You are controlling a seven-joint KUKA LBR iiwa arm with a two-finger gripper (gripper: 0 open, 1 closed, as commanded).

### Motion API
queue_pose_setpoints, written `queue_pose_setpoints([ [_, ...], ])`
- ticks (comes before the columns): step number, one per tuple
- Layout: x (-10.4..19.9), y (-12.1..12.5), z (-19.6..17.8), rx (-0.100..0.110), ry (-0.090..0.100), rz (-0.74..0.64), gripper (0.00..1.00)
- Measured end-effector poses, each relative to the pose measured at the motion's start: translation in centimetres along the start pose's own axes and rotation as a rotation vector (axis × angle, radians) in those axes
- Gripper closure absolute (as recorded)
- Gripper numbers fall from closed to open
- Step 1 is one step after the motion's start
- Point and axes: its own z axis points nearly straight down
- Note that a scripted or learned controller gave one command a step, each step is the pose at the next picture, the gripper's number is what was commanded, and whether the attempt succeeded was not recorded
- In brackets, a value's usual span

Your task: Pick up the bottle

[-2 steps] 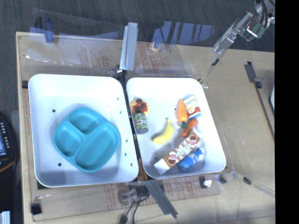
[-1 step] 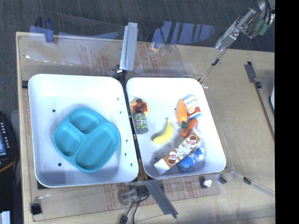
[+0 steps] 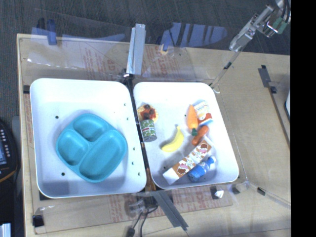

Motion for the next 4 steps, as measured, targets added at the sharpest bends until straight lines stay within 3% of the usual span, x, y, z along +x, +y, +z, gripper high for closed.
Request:
queue_pose_setpoints([
  [2,-0.1,0.1,-2.1,-0.001,-0.008,-0.005,1.0],
  [3,2.7,-2.3,3.3,-0.005,0.009,-0.609,1.0],
  [4,2.6,-2.3,2.2,-0.003,0.007,-0.61,1.0],
])
